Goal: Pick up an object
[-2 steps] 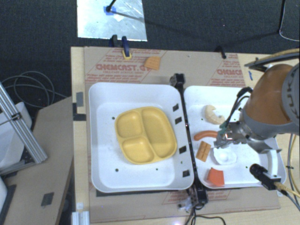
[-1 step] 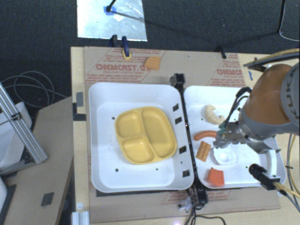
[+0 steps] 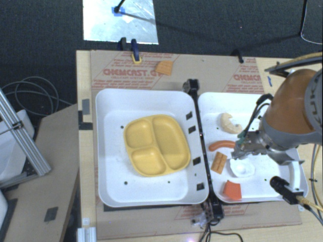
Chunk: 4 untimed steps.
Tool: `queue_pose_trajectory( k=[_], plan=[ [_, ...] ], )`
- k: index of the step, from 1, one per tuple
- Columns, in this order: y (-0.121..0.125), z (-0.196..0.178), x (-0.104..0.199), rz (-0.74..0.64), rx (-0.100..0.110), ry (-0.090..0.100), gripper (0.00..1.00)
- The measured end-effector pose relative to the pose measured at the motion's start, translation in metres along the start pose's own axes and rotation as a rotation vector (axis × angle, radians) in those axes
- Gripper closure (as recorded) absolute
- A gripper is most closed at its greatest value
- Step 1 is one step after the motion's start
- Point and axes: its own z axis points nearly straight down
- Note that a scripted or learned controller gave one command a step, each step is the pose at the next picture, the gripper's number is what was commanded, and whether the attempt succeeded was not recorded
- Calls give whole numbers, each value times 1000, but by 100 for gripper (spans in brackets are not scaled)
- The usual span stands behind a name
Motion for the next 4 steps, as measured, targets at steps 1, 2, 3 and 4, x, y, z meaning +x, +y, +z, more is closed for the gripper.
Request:
queue_pose_trajectory(
  k=[1,2,3,4],
  plan=[
    [0,0,-4,0,0,0,100],
    [0,0,-1,-3,0,0,100],
    [0,0,3,-3,0,1,100],
    [0,0,6,-4,0,1,100]
  ],
)
